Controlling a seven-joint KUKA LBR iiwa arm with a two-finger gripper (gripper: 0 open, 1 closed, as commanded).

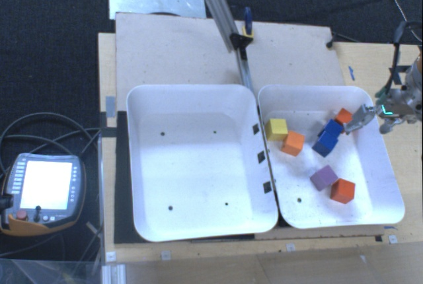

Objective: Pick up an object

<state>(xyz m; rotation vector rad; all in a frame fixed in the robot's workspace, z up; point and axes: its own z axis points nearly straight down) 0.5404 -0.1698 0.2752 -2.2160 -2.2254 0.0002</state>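
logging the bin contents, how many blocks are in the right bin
6, all in the right bin: yellow block, orange block, blue block, small orange block beside the hand, purple block, red-orange block. The hand may hide more.

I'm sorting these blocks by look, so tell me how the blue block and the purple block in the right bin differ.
The blue block is long, while the purple block is short and cube-like. The blue block lies near the bin's far side, right by the gripper and touching a small orange block; the purple block sits nearer the front, beside a red-orange cube. Both lie turned at an angle in the right bin.
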